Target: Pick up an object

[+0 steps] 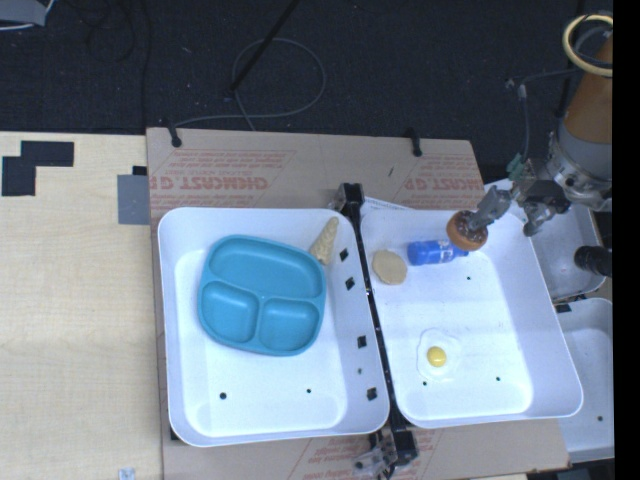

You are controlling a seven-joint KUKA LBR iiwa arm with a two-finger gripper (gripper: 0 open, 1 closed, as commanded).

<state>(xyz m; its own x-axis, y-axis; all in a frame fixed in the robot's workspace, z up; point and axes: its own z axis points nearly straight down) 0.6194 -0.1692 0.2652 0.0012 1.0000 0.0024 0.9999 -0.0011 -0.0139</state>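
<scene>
The right bin point(520, 388) holds a small blue bottle point(435, 253) lying on its side, a tan round cookie point(390, 267), a fried egg point(437, 355) and a brown round piece point(466, 231) at its far edge. My gripper point(506, 222) hovers over the bin's far right corner, open, with its fingers spread. The left fingertip point(486, 212) is right at the brown piece, and I cannot tell whether it touches it. Nothing sits between the fingers.
The left bin point(190, 388) carries a blue divided plate point(263, 295) and a cone-shaped wafer point(323, 240) against the divider. Cardboard lies under both bins. A cable loop lies on the dark floor behind. White equipment stands to the right of the right bin.
</scene>
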